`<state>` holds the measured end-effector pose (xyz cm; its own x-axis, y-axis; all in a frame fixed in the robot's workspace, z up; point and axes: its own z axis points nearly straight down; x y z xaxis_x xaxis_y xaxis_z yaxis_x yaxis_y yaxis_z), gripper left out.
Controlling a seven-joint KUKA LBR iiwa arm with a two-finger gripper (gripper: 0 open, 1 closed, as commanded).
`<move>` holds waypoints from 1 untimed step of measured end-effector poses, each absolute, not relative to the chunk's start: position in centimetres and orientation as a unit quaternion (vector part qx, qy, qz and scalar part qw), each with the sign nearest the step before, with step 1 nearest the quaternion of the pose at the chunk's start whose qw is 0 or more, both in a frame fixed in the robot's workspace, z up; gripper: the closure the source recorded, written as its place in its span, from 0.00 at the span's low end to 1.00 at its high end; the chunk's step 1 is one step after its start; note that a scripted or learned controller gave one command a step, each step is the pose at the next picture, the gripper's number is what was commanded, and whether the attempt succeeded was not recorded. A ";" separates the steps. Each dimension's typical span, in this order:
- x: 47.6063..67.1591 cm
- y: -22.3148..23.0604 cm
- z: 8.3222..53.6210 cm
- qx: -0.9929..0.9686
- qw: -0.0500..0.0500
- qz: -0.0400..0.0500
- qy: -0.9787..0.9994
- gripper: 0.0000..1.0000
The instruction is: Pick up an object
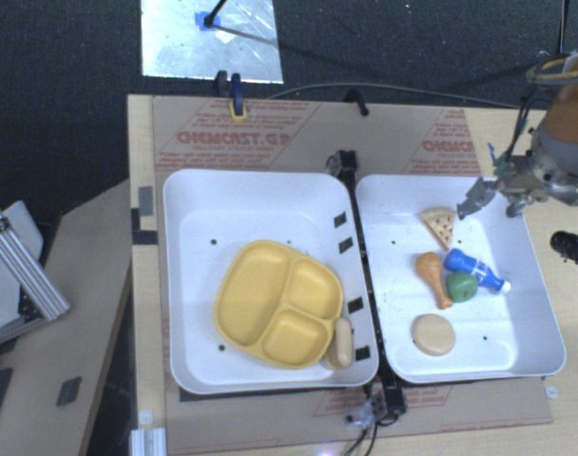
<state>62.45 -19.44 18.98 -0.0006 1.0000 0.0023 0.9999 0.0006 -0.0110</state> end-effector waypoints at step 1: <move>62.8 -19.4 19.8 -0.706 -0.001 0.000 -0.708 0.00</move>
